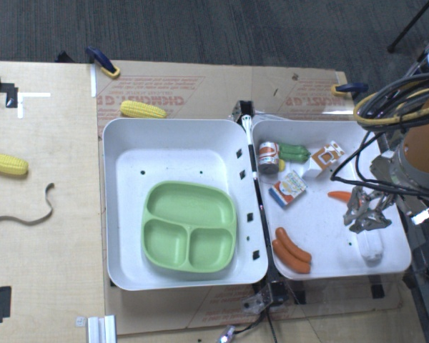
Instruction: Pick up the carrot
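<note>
The metal two-finger pincer [365,216] hangs low in the right white plastic bin [322,266]; whether its fingers are apart I cannot tell. The small orange carrot [339,196] lies just left of it, ungrasped. This looks like the approach: next, shift left over it and descend.

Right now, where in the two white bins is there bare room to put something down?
Free: the left white bin floor around the green divided plate, and the right white bin floor between the two sausages and the gripper. Crowded: its upper left corner, around the can.
</note>
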`<state>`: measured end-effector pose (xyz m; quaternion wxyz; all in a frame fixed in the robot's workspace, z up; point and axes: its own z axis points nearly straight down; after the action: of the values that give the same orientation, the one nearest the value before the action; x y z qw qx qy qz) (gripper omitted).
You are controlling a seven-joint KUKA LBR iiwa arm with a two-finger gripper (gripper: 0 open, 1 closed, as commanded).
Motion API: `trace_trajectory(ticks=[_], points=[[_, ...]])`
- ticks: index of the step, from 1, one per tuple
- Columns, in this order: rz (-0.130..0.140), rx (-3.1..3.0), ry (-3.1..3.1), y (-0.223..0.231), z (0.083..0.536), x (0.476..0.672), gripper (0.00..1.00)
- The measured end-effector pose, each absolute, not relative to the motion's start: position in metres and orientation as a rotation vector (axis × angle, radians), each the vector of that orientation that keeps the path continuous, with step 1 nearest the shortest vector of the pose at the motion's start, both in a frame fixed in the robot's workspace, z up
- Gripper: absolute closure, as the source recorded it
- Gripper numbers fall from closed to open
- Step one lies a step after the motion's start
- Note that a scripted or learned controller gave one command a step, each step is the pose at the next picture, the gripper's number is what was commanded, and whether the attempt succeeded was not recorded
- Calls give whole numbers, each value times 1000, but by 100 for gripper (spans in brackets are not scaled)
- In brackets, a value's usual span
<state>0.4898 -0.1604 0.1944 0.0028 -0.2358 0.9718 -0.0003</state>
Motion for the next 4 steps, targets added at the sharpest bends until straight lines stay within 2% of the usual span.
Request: trace_trajectory(ticks=[1, 2, 3, 4], points=[[1, -784, 3038, -121, 92, 486, 100], [-1, -1346, 2833, -142, 92, 506, 100], [0, -1931, 2471, -157, 92, 517, 100], [1, -2175, 2259, -137, 121, 524, 100]])
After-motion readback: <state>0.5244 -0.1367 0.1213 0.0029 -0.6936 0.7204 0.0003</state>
